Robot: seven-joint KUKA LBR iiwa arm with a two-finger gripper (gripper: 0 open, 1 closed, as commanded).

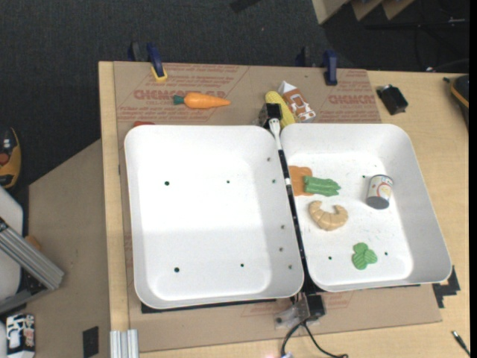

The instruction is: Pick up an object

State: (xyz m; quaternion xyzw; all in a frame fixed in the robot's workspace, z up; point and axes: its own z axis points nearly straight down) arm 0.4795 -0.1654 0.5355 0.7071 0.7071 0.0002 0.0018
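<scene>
"So, gripper state at that mark?"

"Couldn't tell whether my gripper was open or closed. Logged it as unknown."

"And the candidates for the pick?"

"All five sat in the right bin. A small can stood toward the right side, tilted a little. A long green vegetable lay near the bin's left wall, overlapping a flat orange piece that touched that wall. A tan croissant lay just below the green vegetable, apart from it. A small green leafy piece rested near the front edge, well apart from the can."

"The other bin?"

"The left bin sat flush against the right one, rims meeting down the middle."

"Anything outside the bins?"

"Yes, on the cardboard sheet behind them. A carrot lay behind the left bin. A banana and a small carton lay touching each other near the seam between the bins. Two blue clamps held the sheet's far edge. A black block lay past the right bin's far corner."
</scene>
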